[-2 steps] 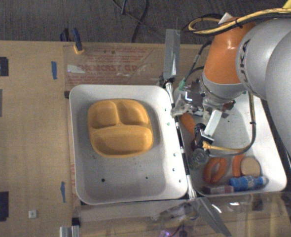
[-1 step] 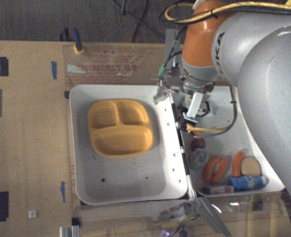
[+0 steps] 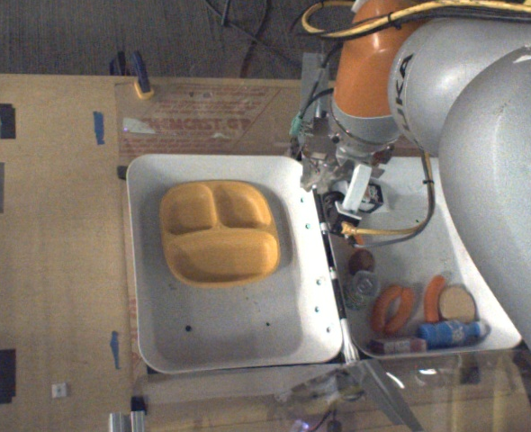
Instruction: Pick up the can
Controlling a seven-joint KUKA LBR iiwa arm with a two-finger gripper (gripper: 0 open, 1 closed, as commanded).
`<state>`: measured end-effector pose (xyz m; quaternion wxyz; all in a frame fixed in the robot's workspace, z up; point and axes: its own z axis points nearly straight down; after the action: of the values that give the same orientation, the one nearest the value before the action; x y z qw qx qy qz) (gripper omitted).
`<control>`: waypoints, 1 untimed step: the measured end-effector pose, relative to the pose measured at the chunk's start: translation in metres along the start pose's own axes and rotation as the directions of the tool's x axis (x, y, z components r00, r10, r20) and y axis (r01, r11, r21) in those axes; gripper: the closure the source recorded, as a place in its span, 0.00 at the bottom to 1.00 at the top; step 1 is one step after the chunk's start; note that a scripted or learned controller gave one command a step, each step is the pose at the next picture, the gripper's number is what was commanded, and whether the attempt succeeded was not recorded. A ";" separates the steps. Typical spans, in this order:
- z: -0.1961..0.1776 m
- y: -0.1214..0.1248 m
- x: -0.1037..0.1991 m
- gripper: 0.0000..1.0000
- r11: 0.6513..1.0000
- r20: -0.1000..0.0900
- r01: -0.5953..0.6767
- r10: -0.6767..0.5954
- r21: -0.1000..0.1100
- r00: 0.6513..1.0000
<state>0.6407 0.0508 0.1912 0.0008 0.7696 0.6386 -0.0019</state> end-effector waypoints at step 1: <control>-0.053 0.021 0.031 1.00 0.991 -0.002 -0.132 0.132 0.000 0.991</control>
<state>0.6670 0.0775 0.2441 0.0003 0.8102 0.5862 -0.0010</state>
